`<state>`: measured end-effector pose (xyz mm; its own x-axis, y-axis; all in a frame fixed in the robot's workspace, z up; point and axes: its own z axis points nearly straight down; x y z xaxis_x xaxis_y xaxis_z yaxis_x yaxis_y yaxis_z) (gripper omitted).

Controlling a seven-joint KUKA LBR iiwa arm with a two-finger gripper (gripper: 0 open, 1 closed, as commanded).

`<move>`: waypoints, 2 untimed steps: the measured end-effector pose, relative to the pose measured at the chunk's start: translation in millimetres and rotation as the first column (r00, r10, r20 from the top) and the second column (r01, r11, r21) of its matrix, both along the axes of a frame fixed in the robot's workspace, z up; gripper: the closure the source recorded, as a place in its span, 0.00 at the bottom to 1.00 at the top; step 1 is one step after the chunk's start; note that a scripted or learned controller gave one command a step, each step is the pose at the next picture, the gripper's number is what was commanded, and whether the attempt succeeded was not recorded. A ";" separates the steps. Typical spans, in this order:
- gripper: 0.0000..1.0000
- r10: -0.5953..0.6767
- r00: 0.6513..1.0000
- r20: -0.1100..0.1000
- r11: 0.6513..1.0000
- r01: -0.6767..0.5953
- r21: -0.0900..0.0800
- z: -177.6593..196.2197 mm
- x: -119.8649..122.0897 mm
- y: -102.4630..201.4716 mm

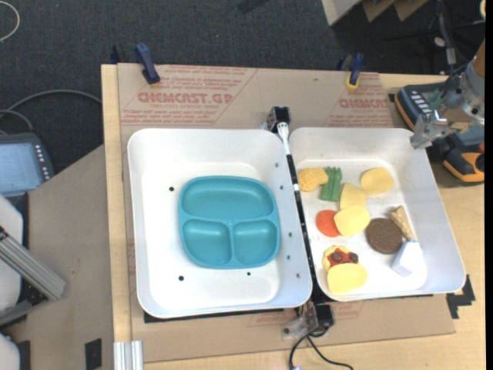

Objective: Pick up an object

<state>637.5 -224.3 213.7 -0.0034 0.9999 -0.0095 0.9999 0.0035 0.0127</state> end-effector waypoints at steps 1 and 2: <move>1.00 0.001 1.000 0.004 1.000 -0.001 -0.003 10.8 0.8 -0.2; 1.00 0.001 1.000 0.007 1.000 -0.001 -0.005 21.4 1.5 -0.4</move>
